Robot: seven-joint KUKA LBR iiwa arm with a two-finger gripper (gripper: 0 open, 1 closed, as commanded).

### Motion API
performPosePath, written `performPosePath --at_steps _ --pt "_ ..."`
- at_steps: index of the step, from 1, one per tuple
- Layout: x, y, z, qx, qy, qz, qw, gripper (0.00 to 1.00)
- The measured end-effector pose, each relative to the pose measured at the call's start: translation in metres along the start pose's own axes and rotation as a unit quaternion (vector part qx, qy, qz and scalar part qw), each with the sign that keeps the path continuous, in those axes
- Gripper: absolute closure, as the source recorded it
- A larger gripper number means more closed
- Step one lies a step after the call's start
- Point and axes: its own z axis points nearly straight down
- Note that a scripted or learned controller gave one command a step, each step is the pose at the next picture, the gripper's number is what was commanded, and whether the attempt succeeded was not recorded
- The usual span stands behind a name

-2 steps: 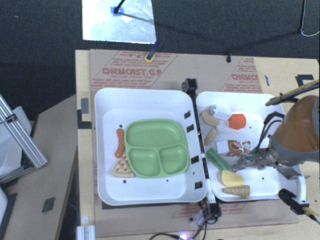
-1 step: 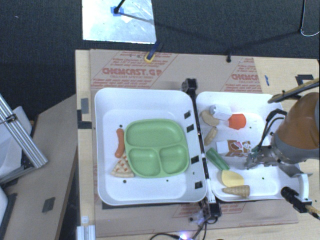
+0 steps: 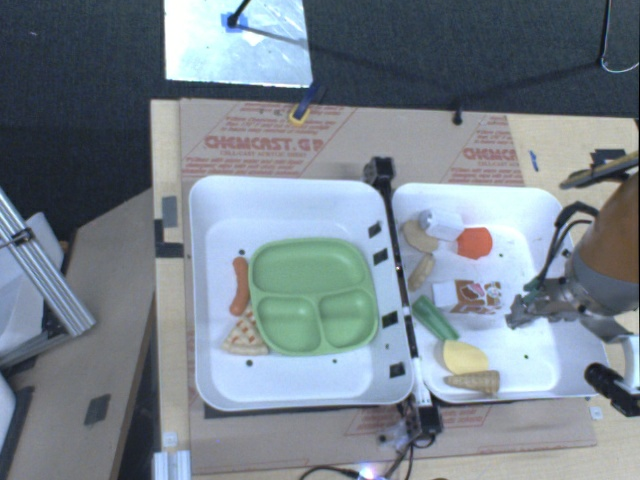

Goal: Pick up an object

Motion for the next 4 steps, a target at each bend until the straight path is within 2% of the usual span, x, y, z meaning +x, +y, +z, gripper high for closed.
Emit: performPosePath --at_steps 1,2,3,4 --pt "0.000 -0.008 -0.051 0.000 0.000 -0.002 1.0000 1.00" --pt "-0.001 -0.006 -0.086 0.000 0.000 -0.002 1.0000 1.00" --pt "0.038 0.032 -0.097 0.000 0.001 -0.005 1.0000 1.00" --pt "0.079 0.059 -0.097 0.001 0.002 -0.005 1.0000 1.00"
